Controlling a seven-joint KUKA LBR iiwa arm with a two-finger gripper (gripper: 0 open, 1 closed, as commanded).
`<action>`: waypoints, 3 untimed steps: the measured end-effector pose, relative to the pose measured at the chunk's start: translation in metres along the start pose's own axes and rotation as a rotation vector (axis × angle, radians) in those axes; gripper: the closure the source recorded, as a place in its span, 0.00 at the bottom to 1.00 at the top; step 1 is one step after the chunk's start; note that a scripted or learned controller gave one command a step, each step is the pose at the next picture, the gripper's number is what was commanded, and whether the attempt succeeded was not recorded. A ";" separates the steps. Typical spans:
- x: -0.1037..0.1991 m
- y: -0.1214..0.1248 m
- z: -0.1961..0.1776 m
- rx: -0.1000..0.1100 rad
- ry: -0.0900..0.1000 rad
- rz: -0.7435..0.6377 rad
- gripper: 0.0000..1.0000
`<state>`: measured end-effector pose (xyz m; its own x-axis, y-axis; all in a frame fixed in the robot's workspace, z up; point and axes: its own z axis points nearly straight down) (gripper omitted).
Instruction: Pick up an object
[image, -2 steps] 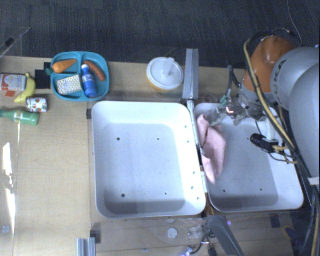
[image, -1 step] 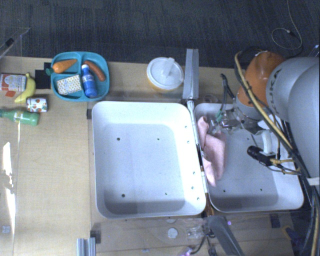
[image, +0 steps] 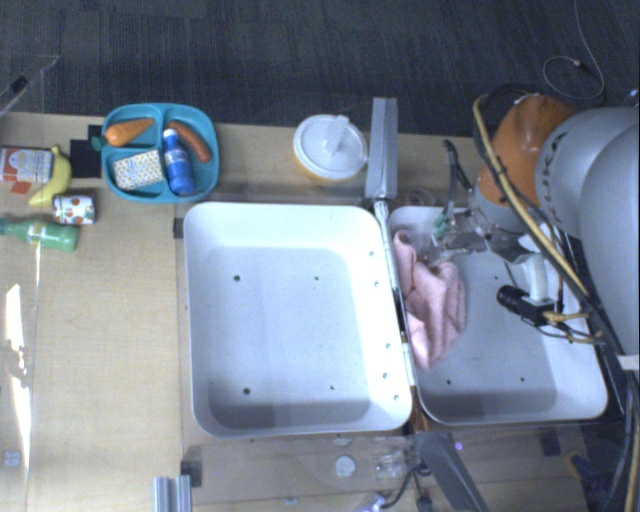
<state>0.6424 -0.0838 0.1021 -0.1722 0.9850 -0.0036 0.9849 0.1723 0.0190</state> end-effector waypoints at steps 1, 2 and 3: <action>0.000 0.000 0.000 0.000 0.000 0.000 0.00; 0.001 0.002 -0.011 -0.004 -0.001 -0.002 1.00; 0.044 0.028 -0.084 0.011 0.005 -0.442 1.00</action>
<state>0.6610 -0.0359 0.1862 -0.5774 0.8164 -0.0037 0.8164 0.5774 0.0057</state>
